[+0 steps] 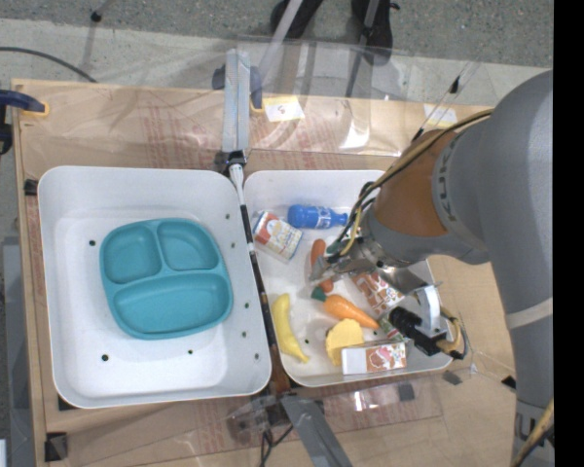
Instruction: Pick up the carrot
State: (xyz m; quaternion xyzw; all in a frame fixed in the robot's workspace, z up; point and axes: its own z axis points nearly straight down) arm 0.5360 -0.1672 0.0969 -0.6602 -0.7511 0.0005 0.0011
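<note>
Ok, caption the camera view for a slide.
Gripper down in the right bin beside the carrot; teal tray in the left bin.

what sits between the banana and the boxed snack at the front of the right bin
In the camera view, a yellow wedge-shaped piece lies between the banana and the boxed snack. The carrot lies just behind the wedge.

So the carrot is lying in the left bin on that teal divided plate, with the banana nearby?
Not quite. The camera view shows the carrot lying in the right bin, not on the teal divided plate. The banana is indeed nearby.
</note>
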